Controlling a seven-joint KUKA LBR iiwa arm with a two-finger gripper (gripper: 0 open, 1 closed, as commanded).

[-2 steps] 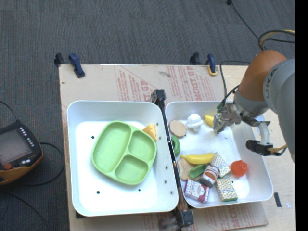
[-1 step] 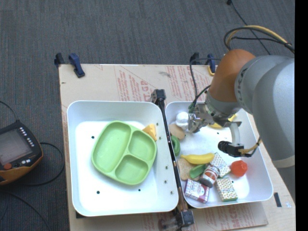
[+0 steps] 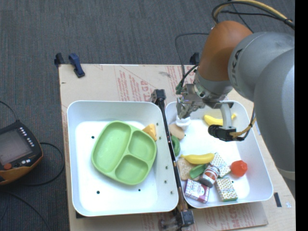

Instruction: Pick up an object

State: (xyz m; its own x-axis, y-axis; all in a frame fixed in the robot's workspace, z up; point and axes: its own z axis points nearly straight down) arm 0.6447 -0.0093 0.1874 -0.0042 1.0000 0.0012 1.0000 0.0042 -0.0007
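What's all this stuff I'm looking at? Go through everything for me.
Bins: two, white, side by side on the bench.
Divided plate: one, green, left bin.
Wedge: one, yellow-orange, left bin, beside the plate.
Bananas: two, yellow, right bin.
Tomato: one, red, right bin.
Can: one, red-labelled, right bin.
Small packets: several, right bin's near end.
Handheld controller: one, orange and black, floor, left.
Clamp: one, blue, board's far corner.
Arm: one, grey and orange.
Claw: one, over the right bin.
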